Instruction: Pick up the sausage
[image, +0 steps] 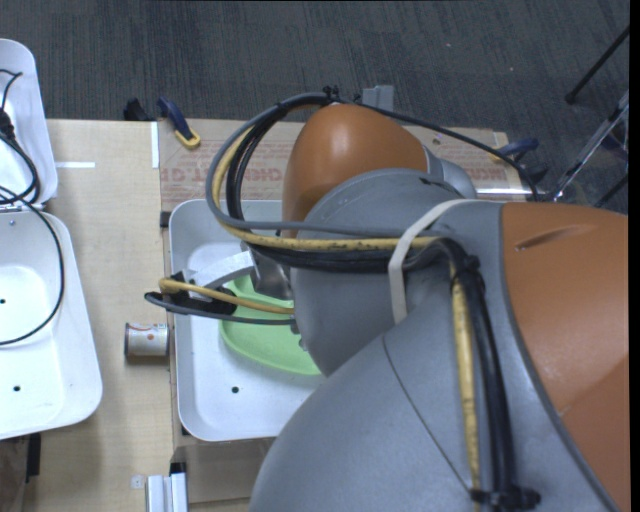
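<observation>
Entry: my arm (420, 300) hung low over the right bin (200, 400), covering most of it. Green plate (262, 345) partly visible beneath. Sausage: hidden under me, position unconfirmed. Grip state: cannot tell. Step judged: reach. Next: descend squarely onto the target.

Two white bins (195, 400), one green plate (262, 345).

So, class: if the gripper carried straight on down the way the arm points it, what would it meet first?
Probably the green plate in the white bin: the arm reaches down over it and covers the gripper, so depth is unclear.
</observation>
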